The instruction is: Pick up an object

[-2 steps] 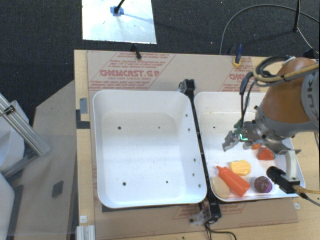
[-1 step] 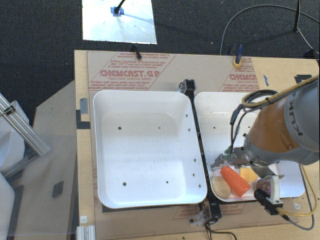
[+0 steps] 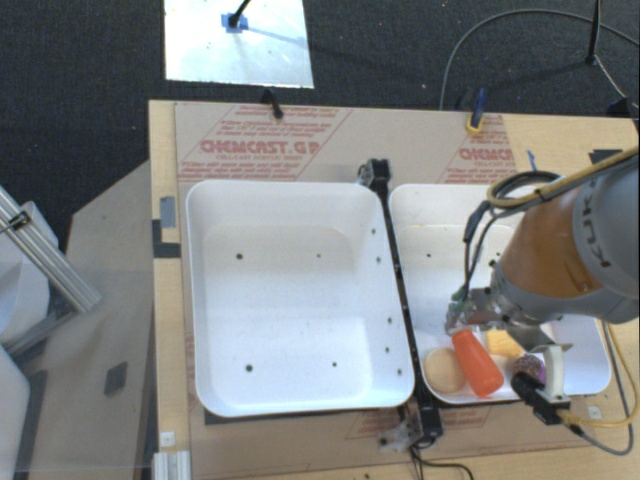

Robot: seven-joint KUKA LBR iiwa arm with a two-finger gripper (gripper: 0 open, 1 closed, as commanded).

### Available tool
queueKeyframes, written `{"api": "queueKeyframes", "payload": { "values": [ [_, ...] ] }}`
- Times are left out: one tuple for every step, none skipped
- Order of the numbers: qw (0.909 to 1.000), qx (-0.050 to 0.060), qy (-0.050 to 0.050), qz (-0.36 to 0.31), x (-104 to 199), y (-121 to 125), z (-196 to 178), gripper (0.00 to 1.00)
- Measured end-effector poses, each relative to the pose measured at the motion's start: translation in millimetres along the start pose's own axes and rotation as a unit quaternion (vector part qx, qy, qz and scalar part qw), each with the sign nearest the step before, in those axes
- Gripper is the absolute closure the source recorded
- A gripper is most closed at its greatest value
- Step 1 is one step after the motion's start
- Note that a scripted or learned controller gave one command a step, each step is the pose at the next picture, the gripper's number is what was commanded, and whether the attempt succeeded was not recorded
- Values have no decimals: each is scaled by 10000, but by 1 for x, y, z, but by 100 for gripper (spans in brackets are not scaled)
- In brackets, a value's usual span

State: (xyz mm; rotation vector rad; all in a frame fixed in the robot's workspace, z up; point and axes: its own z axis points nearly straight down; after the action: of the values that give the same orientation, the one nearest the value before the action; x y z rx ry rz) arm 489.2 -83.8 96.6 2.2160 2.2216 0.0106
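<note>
My gripper point(image 3: 467, 317) hangs low over the front part of the right bin point(image 3: 430, 230), under the grey wrist and the orange band point(image 3: 545, 243). Just below it lies an orange-red cylinder point(image 3: 478, 362), slanted toward the bin's front wall. A beige round object point(image 3: 444, 369) rests to the cylinder's left. A yellow piece point(image 3: 501, 344) and a purple object point(image 3: 529, 367) lie to its right, partly covered by the arm. The gripper's tip is close to the upper end of the cylinder; whether they touch I cannot tell.
The left bin point(image 3: 290, 298) sits beside the right one, with a black divider strip point(image 3: 395, 268) between them. Cables point(image 3: 500, 198) loop over the right bin's back. A white bracket point(image 3: 553, 371) juts out at the arm's lower side.
</note>
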Motion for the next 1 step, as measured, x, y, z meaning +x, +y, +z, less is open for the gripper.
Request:
{"api": "queueKeyframes", "payload": {
  "values": [
    [10000,-30,-3,-52,61,49,-93,100]
  ]
}}
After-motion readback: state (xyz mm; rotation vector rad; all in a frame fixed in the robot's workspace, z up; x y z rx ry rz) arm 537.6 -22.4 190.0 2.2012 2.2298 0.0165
